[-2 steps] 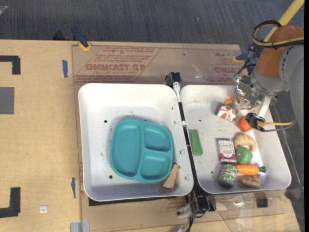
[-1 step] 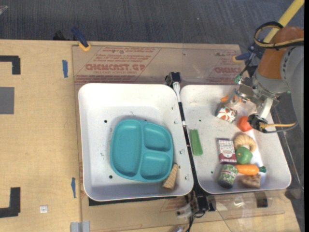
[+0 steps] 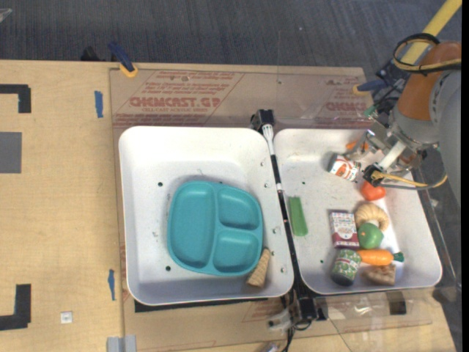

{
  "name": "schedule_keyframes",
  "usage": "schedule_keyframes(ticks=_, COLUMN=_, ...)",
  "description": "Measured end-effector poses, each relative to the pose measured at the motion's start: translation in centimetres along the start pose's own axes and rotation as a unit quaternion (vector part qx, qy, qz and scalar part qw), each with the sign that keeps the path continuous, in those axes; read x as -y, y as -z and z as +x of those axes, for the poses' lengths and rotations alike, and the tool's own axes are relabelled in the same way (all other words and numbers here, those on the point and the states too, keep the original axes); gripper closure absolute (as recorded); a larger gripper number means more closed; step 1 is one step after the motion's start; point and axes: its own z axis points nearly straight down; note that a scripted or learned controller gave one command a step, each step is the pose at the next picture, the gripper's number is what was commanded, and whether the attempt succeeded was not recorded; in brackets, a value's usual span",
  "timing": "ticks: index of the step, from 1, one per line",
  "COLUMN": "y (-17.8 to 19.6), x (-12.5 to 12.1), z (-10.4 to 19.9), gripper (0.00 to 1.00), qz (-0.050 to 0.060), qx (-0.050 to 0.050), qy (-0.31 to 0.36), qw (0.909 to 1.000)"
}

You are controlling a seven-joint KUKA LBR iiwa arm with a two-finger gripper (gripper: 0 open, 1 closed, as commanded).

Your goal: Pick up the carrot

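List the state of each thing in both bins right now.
Carrot: lying flat in the right bin, ungrasped.
Gripper: over the right bin's far end, away from the carrot.
Teal plate: flat in the left bin.
Green stick: lying flat.
Small can: upright.

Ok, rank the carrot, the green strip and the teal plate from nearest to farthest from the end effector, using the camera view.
1. Carrot: right bin, near its front, below the end effector.
2. Green strip: right bin, along its left wall.
3. Teal plate: left bin, across the divider.
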Motion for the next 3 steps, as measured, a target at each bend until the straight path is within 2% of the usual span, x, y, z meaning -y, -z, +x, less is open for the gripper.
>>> schedule_keyframes(ticks=1, y=9.2, x=5.0, z=-7.0, gripper=0.00, qz=-0.009, qx=0.005, qy=0.015, qw=0.9998)
schedule_keyframes(ticks=2, y=0.7, x=8.5, z=-6.2, gripper=0.00, qz=-0.008, qx=0.004, qy=0.019, qw=0.9998)
schedule_keyframes(ticks=3, y=-0.1, x=10.0, z=-1.6, gripper=0.00, qz=-0.011, qx=0.003, qy=-0.170, qw=0.9854)
